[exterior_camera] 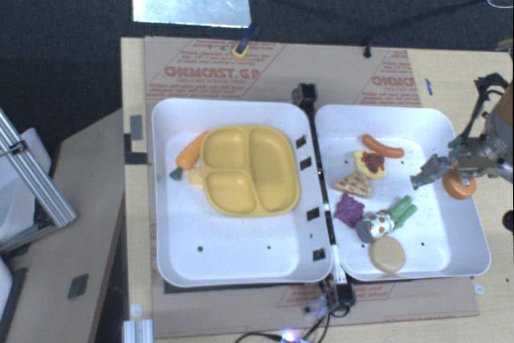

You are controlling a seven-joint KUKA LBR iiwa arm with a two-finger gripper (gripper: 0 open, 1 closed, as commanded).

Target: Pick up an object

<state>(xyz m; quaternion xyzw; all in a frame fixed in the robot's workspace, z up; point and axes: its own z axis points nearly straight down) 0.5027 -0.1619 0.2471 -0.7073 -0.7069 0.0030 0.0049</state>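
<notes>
Orange ball [458, 185] beside pincer [423, 173] looks light, smooth, prob slippery; grip across its middle. Pincer state: can't tell.

Grey arm [491, 157], orange band [459, 185]

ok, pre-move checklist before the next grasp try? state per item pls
1. Gripper over the right bin: ok, at its right side above the floor.
2. Object already between the fingers: cannot tell, too small and blurred.
3. Nearest target free to grasp: ok, orange round piece lies just beside the gripper, apart from the other toys.
4. Clutter in the bin's middle: not ok, pizza slice, purple piece, grey and green toy and tan disc sit close together.
5. Sausage separate: ok, alone near the far wall.
6. Left bin contents out of the path: ok, yellow plate and carrot lie well away.
</notes>
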